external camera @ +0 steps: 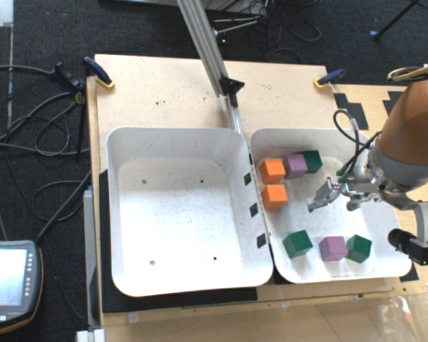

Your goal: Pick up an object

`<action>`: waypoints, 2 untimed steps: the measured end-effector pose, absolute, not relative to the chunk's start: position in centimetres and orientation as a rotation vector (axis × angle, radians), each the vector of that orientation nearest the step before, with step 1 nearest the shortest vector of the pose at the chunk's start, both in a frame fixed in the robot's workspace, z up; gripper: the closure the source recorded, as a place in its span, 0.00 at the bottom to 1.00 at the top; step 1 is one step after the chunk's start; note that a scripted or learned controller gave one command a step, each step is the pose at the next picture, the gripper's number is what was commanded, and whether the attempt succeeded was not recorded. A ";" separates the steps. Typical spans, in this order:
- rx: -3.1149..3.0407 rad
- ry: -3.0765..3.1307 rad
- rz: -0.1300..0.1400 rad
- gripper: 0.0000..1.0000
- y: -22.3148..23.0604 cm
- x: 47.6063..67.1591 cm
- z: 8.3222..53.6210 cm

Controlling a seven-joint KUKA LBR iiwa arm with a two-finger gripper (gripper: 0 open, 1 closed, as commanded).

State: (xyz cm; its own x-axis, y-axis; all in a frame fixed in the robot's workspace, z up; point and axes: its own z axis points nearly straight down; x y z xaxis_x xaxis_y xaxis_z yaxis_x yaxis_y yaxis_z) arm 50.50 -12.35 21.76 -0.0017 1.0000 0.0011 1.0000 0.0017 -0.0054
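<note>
A pale wooden bench is standing on dark carpet strewn with cables, bearing two white bins side by side. The gripper is hanging over the right bin, slanted toward its middle, and nothing is sitting between its fingers; whether they are spread or pressed together cannot be told from this angle. The pick therefore looks not yet made: closing on a block and lifting it are both left. Nearest the camera, below the gripper, are lying a green cube, a purple cube and another green cube. Just left of the fingertips is sitting an orange cube, probably the closest target. Beyond it are lying a second orange cube, a purple block and a green block. The left bin lies well apart.
</note>
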 end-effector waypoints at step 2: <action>-2.218 -2.216 0.006 0.00 -12.3 49.9 15.7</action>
State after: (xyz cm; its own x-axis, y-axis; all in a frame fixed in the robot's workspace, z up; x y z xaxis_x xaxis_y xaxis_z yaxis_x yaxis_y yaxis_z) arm 49.91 -12.26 15.73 0.0012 1.0000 0.0015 1.0000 -0.0012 -0.0071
